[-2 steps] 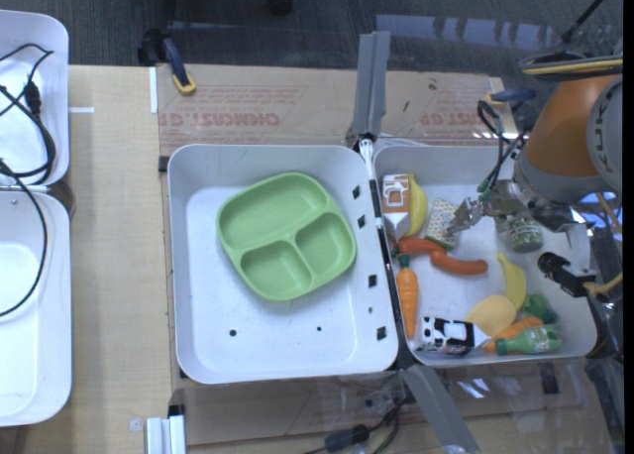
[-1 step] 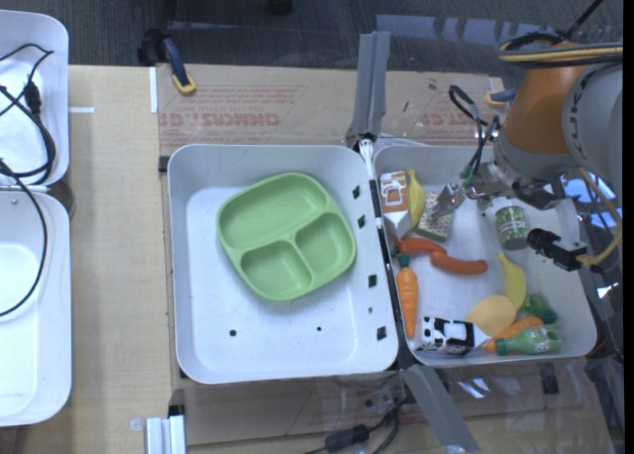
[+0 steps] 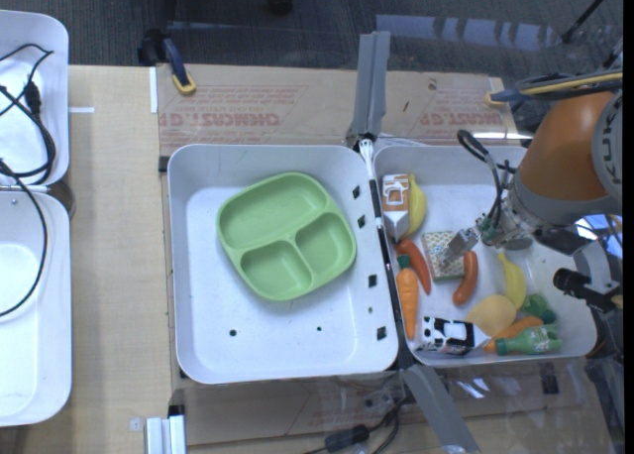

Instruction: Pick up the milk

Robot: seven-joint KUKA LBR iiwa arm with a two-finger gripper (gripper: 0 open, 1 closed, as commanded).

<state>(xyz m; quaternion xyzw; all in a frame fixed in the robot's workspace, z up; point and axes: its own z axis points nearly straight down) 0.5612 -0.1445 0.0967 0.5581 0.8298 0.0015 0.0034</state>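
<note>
The milk (image 3: pixel 444 335) is a small carton with black and white cow patches. It lies on its side at the front edge of the right bin (image 3: pixel 451 172). My gripper (image 3: pixel 466 242) is down in the middle of that bin, over a tan speckled block (image 3: pixel 441 254). That puts it well behind the milk and a little to its right. The milk lies free, with nothing touching it from above. The grey arm with its orange band (image 3: pixel 570 150) reaches in from the right.
Around the gripper lie a red sausage (image 3: pixel 466 280), a carrot (image 3: pixel 408 303), a red pepper (image 3: pixel 417 264), a banana (image 3: pixel 513 282), an orange-and-white carton (image 3: pixel 395 194) and green vegetables (image 3: pixel 530 341). The left bin (image 3: pixel 198 274) holds a green divided plate (image 3: pixel 287 234).
</note>
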